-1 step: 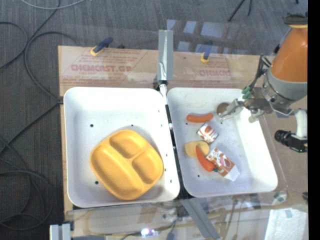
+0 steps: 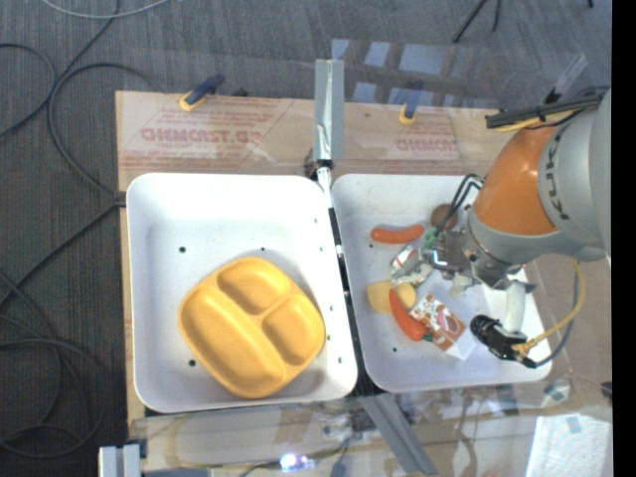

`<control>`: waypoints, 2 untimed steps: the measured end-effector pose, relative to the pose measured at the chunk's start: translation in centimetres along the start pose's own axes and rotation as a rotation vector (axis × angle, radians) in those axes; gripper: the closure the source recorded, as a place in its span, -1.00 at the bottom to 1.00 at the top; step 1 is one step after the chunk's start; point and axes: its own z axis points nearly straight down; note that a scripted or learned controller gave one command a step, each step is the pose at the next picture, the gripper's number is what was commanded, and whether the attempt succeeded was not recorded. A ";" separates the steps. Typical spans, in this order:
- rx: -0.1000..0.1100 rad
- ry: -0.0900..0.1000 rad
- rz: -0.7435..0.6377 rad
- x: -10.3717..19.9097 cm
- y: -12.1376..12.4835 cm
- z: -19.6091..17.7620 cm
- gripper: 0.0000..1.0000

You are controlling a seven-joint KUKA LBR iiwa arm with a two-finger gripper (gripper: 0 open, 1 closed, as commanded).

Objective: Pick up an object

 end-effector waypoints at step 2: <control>-0.020 0.002 0.082 0.2 -2.6 2.6 1.00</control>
